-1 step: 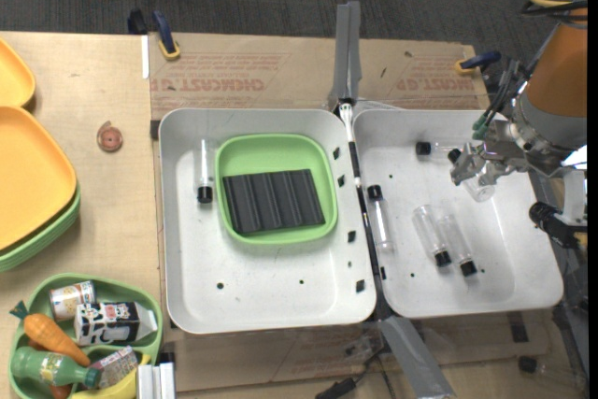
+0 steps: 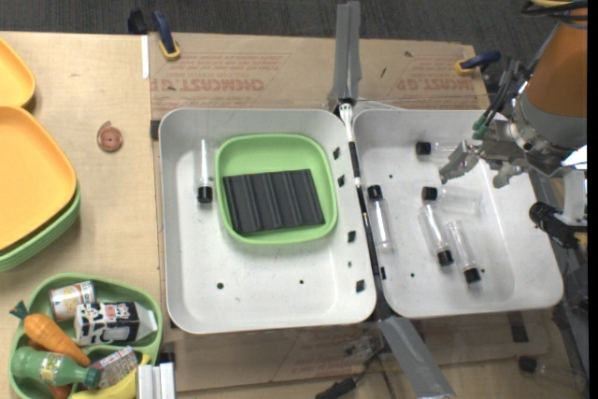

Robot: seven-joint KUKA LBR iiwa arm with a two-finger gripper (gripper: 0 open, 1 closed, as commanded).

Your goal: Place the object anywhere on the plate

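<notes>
Wooden surface (image 2: 112, 201) is filling the left of your view, with cardboard (image 2: 280, 70) lying under two white bins and dark carpet beyond. Nearest you, at the lower left corner, a green bowl (image 2: 149, 318) is holding toy food and small cans, its lower part cut off by the frame edge. Above it, stacked yellow plates (image 2: 33, 173) are running out of the left edge. The left bin (image 2: 187, 294) is carrying a green plate (image 2: 276, 154) with a dark ribbed block (image 2: 276, 201) lying on it; just left of the plate, a clear black-capped tube (image 2: 204, 173) is lying on the bin floor. The right bin (image 2: 523, 294) is holding several more clear tubes (image 2: 448, 243), scattered apart; they are pale against the white floor and hard for you to count. Another tube (image 2: 378, 220) is lying close to the seam between the bins. Farther back on the right, the gripper (image 2: 481, 165) is hovering over the right bin's upper part, the arm behind it cut off by the frame. Its fingers are looking spread apart, with nothing showing between them.
</notes>
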